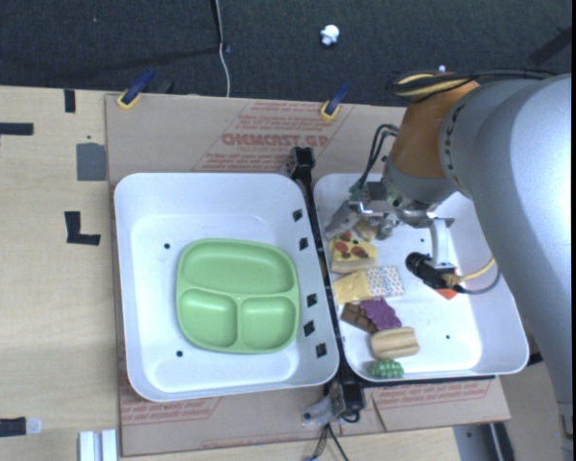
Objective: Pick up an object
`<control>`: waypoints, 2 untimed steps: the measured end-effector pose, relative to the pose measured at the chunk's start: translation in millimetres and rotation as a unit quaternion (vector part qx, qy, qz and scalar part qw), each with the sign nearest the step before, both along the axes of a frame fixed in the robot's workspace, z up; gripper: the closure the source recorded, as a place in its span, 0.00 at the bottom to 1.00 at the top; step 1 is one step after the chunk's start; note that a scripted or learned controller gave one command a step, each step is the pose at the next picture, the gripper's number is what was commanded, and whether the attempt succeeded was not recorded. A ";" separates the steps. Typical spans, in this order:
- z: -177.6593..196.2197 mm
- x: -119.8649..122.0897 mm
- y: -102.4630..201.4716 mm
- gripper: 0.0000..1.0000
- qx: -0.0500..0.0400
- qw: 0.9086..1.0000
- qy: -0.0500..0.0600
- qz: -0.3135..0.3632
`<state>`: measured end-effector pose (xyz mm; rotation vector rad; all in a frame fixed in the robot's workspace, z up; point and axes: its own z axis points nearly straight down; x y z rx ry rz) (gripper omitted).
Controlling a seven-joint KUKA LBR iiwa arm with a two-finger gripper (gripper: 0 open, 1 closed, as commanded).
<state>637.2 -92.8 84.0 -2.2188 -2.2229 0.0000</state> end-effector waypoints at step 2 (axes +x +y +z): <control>0.0 9.6 -2.1 0.00 -0.001 1.000 0.002 -0.001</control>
